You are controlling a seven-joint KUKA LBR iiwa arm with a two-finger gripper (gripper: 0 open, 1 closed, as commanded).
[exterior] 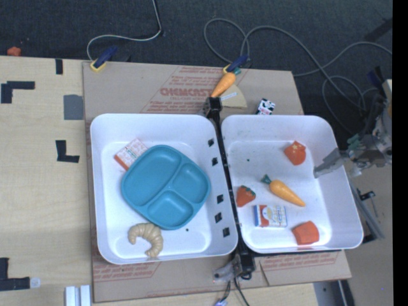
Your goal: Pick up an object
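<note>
fixed overhead cam, slanted, both bins [102, 190]

floor [287, 11]: dark carpet seen across top of frame | cables [280, 40]: looped on floor, upper centre and right | bench [38, 190]: pale wood, black marks at left | cardboard [159, 88]: laid flat at centre, red print | light: even

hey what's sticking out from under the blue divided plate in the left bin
A small red and white packet pokes out from under the upper left edge of the blue divided plate. Its far end is covered, and whatever else lies beneath the plate is hidden.
</note>
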